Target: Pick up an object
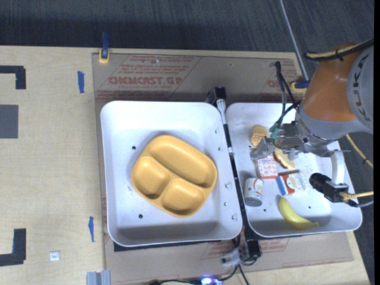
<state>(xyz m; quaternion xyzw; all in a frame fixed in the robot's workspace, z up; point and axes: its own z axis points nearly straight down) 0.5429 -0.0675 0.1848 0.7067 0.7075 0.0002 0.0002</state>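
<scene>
Two white bins (113, 159), curved yellow banana (295, 214), end effector (274, 149) grip state unclear

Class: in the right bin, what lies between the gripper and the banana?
In the camera view, a red-and-white packet and a blue-and-white one lie between gripper and banana.

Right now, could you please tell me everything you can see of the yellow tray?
The yellow tray lies flat in the left bin, turned at a slant. It looks like smooth, glossy plastic with rounded corners and three hollows: one long, two smaller. It rests on the bin's floor, apart from the walls, and nothing lies in it.
</scene>
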